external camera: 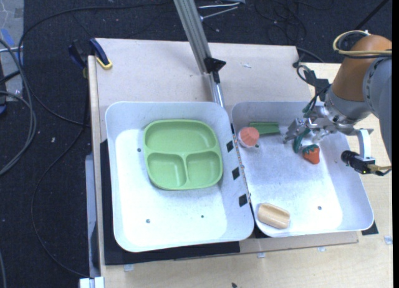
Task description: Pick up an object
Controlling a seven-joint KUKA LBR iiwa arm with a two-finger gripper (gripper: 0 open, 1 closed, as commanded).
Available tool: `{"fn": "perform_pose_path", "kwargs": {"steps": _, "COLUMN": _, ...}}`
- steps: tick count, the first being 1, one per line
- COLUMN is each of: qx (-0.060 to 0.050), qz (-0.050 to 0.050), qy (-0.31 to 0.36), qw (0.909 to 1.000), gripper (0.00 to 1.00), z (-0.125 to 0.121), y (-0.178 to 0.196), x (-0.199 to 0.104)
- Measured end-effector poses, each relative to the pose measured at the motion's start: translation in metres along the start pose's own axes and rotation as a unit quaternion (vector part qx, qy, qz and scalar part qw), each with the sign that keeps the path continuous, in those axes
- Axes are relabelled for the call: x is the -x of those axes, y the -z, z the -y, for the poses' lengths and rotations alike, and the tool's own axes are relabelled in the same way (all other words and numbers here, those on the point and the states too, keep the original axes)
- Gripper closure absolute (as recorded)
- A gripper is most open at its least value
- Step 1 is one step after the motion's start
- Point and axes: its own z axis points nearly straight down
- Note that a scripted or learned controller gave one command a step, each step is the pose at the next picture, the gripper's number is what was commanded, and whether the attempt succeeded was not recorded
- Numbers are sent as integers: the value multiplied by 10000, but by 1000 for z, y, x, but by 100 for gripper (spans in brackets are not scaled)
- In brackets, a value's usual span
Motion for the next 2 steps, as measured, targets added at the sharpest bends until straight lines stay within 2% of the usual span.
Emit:
{"fn": "perform_pose_path", "kwargs": {"steps": 1, "qx": 23, "qz": 12, "qy": 6, "qw": 10000, "gripper": 100, "z": -1, "y": 13, "x": 0}}
{"fn": "perform_pose_path", "kwargs": {"steps": 2, "qx": 40, "qz": 10, "qy": -16, "qw": 10000, "gripper": 100, "z": 5, "y": 71, "x": 6}}
